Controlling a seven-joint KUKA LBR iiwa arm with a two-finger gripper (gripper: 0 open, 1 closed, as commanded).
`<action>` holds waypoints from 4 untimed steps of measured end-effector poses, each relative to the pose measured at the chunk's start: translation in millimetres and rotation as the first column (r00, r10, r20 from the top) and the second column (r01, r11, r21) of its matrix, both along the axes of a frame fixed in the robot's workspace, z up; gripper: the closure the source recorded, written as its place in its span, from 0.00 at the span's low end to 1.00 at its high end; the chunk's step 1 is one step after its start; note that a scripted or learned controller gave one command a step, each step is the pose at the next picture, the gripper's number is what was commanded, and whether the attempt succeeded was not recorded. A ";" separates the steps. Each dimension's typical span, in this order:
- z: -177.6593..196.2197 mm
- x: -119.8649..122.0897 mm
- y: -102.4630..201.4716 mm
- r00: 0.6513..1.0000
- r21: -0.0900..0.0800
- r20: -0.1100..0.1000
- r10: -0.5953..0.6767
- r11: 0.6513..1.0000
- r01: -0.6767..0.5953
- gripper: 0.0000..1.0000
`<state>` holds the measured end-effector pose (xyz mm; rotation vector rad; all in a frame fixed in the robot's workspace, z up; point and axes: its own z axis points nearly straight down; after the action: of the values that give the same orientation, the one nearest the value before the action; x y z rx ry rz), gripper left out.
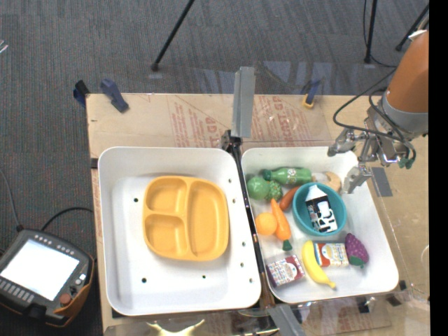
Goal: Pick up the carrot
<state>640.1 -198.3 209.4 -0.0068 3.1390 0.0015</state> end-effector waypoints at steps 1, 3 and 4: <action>-124.2 -28.5 63.5 0.996 0.003 -0.007 -0.084 0.996 0.084 0.00; -120.5 -86.9 116.2 0.990 -0.003 0.003 -0.140 0.990 0.140 0.00; -103.9 -43.5 111.1 0.873 -0.001 -0.001 -0.487 0.873 0.487 0.00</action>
<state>596.5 -87.2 105.5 0.7839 3.0409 -0.0005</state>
